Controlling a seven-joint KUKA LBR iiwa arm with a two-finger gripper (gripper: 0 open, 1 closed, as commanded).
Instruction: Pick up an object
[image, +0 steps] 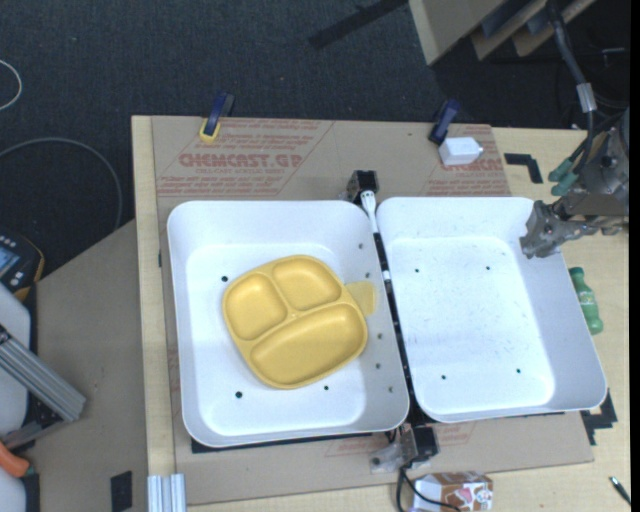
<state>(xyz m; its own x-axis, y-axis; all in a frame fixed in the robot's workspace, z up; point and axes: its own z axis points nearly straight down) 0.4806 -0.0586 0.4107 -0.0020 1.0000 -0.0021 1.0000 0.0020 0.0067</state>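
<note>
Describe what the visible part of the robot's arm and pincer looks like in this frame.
At the view's right edge, the pincer is a blocky grey metal piece with dull, worn-looking surfaces. The part above it is grey too, with teal-green bits on its left side and dark cables running up from it. The picture is too coarse to show any markings.

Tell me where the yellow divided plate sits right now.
The yellow divided plate lies in the left bin, near its middle, far from the gripper at the right bin's upper right rim.

bins (470, 225): 2 | yellow tray (295, 320): 1; clamps (213, 118): perhaps 2
</note>
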